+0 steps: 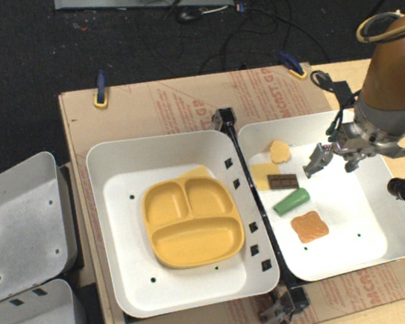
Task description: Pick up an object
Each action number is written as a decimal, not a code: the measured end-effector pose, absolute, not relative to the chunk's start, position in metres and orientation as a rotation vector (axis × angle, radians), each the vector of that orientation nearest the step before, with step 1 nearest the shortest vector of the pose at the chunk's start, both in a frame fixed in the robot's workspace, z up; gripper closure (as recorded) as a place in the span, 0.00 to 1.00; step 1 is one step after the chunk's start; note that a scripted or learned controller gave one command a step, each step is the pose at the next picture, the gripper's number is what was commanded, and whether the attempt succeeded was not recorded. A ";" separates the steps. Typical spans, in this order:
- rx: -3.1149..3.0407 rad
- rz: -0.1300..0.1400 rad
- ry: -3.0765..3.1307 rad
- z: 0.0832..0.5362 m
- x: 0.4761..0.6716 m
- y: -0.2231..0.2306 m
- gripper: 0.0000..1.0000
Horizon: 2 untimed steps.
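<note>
The right bin (366, 246) holds several small items on its left side. A pale orange lump (280, 151) lies at the back, with a flat yellow piece (261, 173) and a brown chocolate bar (282, 181) in front of it. Nearer the front are a green cylinder (291, 201) and an orange toast-like slice (309, 226). My gripper (333, 163) hangs over the bin's back middle, to the right of the chocolate bar. It is open and holds nothing.
A yellow divided plate (193, 222) lies in the left bin (130, 281). A black divider (248, 188) runs between the bins. Grey trays (15, 223) stand off the bench to the left. Clamps (100, 90) hold the board's back edge.
</note>
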<state>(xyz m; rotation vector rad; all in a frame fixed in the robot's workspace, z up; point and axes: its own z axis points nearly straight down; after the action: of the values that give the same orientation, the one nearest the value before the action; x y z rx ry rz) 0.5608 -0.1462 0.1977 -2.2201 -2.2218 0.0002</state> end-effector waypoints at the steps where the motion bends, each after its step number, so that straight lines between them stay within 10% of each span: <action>1: -2.220 0.003 -2.219 0.136 0.565 -0.143 0.00; 2: -2.226 -0.006 -2.221 0.093 0.567 -0.142 0.00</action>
<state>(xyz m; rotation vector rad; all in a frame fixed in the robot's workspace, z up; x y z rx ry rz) 0.5673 -0.1423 0.0934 -2.2260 -2.2211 -0.0057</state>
